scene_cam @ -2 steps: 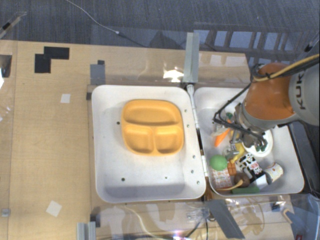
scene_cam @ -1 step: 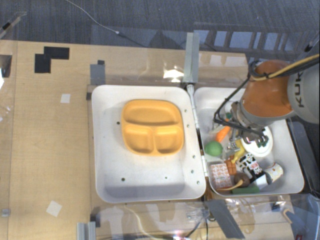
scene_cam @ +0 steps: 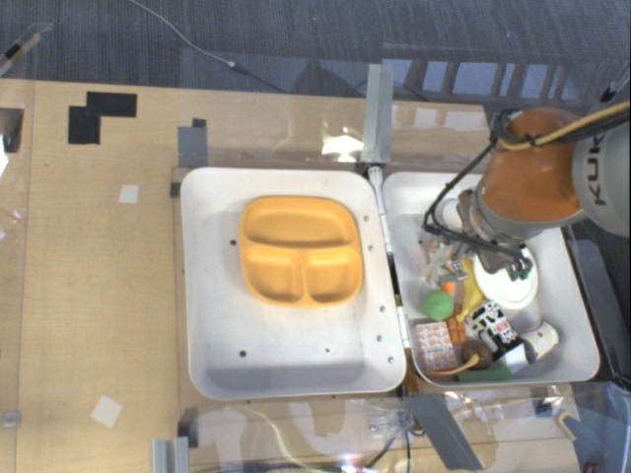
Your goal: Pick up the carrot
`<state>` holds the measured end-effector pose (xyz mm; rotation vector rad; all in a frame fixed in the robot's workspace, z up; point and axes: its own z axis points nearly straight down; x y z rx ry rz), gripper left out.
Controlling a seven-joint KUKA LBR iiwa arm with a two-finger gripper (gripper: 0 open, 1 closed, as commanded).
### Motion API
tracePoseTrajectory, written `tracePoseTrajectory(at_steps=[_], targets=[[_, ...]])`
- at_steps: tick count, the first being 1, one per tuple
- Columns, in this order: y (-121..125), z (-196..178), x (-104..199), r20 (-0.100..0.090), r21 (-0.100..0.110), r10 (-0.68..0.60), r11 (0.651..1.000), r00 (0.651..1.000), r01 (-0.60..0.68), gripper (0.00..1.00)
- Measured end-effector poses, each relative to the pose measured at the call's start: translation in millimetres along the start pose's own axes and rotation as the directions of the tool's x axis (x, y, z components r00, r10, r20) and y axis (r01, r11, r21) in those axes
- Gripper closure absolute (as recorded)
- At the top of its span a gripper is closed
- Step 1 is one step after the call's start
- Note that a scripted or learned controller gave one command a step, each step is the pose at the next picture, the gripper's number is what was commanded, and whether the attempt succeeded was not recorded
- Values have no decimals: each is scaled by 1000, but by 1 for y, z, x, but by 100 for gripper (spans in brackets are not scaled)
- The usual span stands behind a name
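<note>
Your arm [scene_cam: 527, 180] hangs over the right bin [scene_cam: 582, 348], above the toys. You cannot tell how the gripper [scene_cam: 452, 264] is set.

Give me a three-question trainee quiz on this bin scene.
1. True or false: the yellow tray lies in the left bin.
2. Which bin does the arm hang over? A) left B) right
3. Fill in: the green ball lies in the ____ bin.

Key: 1 true; 2 B, the right bin; 3 right.
</note>
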<state>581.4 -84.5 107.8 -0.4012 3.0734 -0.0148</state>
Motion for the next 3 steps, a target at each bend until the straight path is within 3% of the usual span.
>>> tracePoseTrajectory(at_steps=[1, 2, 3], targets=[[-19, 5, 34, -18, -29, -575, 818, 818, 575, 100], [-11, 4, -3, -26, -20, -245, 969, 969, 244, 100], [-11, 4, -2, -26, -20, -244, 970, 969, 244, 0]])
